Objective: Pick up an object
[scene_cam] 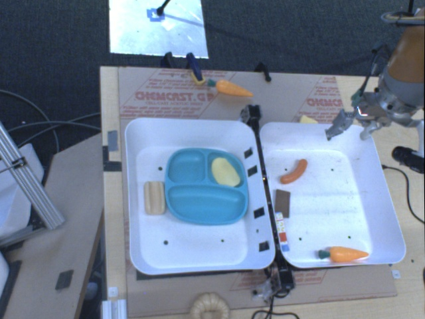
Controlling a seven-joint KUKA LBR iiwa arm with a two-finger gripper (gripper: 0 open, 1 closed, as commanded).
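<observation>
My gripper (350, 128) hangs over the far right corner of the right bin (378, 205), its two grey fingers spread apart with nothing between them. An orange sausage (294, 171) lies in that bin, left of and nearer than the gripper. A brown block (282, 200) rests near the bin's left wall. An orange carrot (344, 254) lies at the near edge of the right bin.
The left bin (143, 244) holds a blue divided plate (202, 198) with a yellow piece (226, 171) in one compartment, and a tan block (154, 197) beside it. Another carrot (229, 88) lies on the board behind the bins. A black divider (265, 198) separates the bins.
</observation>
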